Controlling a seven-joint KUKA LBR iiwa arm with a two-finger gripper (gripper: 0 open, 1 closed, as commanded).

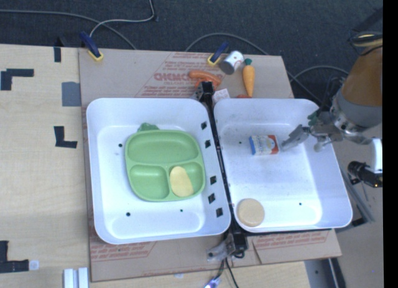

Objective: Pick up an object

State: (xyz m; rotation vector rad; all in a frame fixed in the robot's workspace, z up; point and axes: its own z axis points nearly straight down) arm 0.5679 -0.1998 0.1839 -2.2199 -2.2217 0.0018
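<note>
Robot lab: white bins (99,156) on cardboard (174,78), clamps (91,46), loose cables (124,22).

Grey two-finger gripper (290,142) low over right white bin (323,209); small white, blue and red carton (263,144) just left of fingertips.

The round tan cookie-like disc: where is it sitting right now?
The round tan disc lies in the right white bin, in its near-left corner by the divider, well below the small red-white-blue carton.

One fixed camera above the bench (37,156), slanting down on both white bins (102,156).
</note>
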